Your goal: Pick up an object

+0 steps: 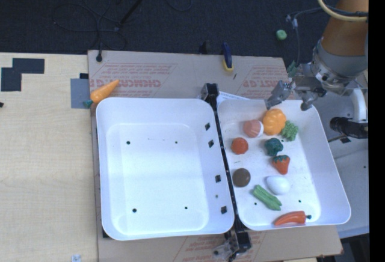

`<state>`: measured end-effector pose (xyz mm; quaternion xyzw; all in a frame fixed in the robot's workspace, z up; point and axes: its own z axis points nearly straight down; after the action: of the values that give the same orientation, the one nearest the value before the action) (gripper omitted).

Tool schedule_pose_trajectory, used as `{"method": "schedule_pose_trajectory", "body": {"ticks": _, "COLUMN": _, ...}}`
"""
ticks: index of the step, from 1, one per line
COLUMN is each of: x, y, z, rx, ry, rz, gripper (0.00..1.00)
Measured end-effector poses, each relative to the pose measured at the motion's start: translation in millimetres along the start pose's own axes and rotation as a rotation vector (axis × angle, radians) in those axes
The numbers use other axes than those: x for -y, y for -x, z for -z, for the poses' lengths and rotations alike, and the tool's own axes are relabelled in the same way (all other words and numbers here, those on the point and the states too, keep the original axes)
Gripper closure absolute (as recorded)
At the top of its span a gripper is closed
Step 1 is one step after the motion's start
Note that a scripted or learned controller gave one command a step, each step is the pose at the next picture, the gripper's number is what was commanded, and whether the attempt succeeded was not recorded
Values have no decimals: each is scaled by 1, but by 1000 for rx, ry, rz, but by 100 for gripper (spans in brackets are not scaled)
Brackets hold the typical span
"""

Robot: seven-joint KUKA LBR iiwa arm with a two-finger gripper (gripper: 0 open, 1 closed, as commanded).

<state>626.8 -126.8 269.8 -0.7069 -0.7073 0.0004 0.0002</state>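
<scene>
Hovering at the right bin's (337, 194) far rim, jaws (293, 95) spread and empty; orange pepper (274, 121) sits just below-left of them.

- The grey-and-orange arm (344, 26) is running off the frame's right edge, its upper length cut away.
- The yellow-orange piece (274, 121) is overlapping the pink item (252, 128), hiding part of it.
- Fingertips are blurring against the bin rim (264, 101).

The grey arm (344, 44) reaches in from the right, its hand (293, 96) open, fingers spread and pointing down.
</scene>
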Motion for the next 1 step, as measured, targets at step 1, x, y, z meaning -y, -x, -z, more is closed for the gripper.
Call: {"method": "schedule_pose_trajectory", "body": {"ticks": 1, "x": 8, "y": -24, "z": -166, "rx": -4, "ry": -18, "rz": 1, "gripper": 0}}
